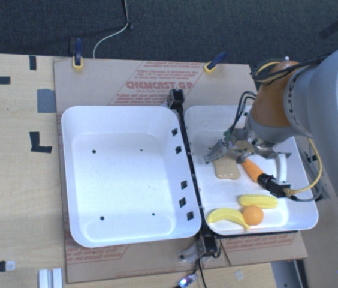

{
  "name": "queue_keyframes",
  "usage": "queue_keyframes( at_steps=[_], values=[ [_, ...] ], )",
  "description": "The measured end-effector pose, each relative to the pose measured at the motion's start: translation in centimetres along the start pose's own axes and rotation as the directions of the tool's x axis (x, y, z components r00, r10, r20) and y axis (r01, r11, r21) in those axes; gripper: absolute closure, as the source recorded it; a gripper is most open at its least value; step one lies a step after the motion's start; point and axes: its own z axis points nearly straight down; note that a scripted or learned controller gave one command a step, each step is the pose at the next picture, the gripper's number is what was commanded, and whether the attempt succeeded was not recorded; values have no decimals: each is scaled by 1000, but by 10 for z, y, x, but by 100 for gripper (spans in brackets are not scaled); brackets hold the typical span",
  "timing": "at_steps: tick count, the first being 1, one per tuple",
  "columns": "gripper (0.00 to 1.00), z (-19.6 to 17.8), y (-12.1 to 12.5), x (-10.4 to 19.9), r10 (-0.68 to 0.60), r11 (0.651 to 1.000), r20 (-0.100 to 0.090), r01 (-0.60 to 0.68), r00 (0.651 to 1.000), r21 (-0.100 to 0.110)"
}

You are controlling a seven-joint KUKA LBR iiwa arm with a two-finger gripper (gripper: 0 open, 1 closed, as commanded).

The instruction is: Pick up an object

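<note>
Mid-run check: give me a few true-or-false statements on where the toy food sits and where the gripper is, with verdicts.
1. All the toy food lies in the right white bin. True.
2. The yellow banana lies in the left white bin. False: it lies in the right bin, near its front edge.
3. The gripper is over the right bin, by the flat tan piece. True.
4. The small orange ball sits far from the banana. False: they touch.
</note>
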Motion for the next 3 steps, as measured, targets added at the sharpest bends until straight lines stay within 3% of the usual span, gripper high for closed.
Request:
queue_keyframes(
  at_steps=[1,2,3],
  values=[
    [0,3,-52,-22,3,1000,2,-3,1000,-4],
    [0,3,-8,22,-4,1000,1,4,1000,-5],
    [100,-6,-10,20,-1,1000,1,1,1000,-3]
  ],
)
